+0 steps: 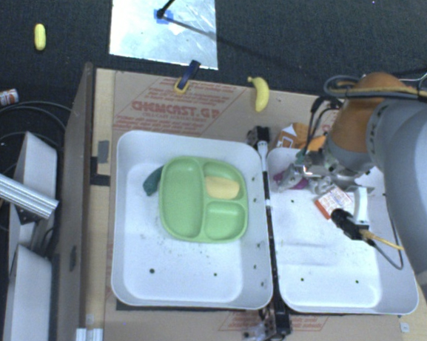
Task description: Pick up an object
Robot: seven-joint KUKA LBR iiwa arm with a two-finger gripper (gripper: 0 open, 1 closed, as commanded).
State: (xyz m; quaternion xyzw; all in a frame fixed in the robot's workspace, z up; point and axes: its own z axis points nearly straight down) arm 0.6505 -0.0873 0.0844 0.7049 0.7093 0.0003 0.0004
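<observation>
The arm reaches in from the right and has its pincer (pixel 311 176) low over the far left corner of the right bin (pixel 337 288), 1 of 2 white bins on the table (pixel 130 103). The wrist covers much of the pincer from above, so it cannot be told whether it is released or clenched, and nothing can be seen held in it.

3 small things lie close to it in that corner. A purplish thing (pixel 288 181) sits just beside the pincer on its left, near the wall shared with the left bin (pixel 181 286). A red-and-white packet (pixel 327 201) lies just beside it on the near right side, flat, with its long axis seemingly slanting across the bin floor. An orange-and-white packet (pixel 290 138) is farther back at the rim, and it cannot be told whether it lies inside the bin.

The likely target is the purplish thing or the red-and-white packet, since both are nearly under the pincer. The coming move probably turns on a small sideways shift left or right before closing, and the purplish thing's closeness to the wall could crowd the approach.

The green plate (pixel 188 201) in the left bin, with a yellow piece (pixel 223 187) in its far right compartment, is well apart.
</observation>
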